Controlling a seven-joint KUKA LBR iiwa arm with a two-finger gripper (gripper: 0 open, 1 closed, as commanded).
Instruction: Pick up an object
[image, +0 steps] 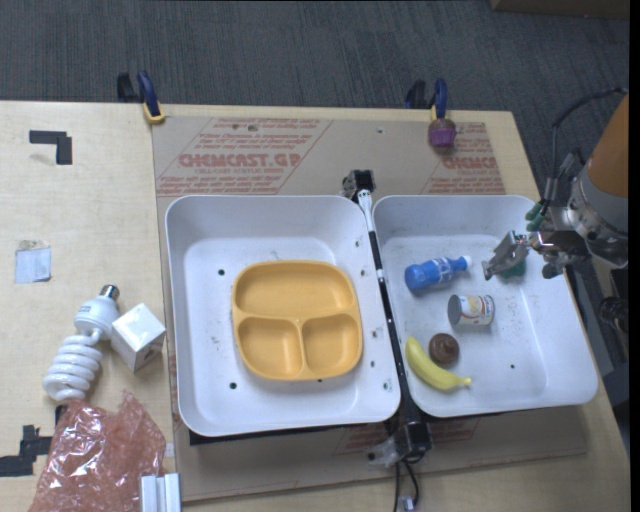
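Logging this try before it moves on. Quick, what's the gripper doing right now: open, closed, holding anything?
Gripper: over the right bin's upper right part, near the blue bottle; open or closed cannot be told, and nothing is seen held.

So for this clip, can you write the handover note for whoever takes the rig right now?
Gripper: over the right bin's upper right area, nothing seen between its fingers.
Right bin: blue bottle, small can, banana, brown round object.
Left bin: yellow divided tray.
Done: nothing picked up yet.
Left: choose an object, grasp, lift.
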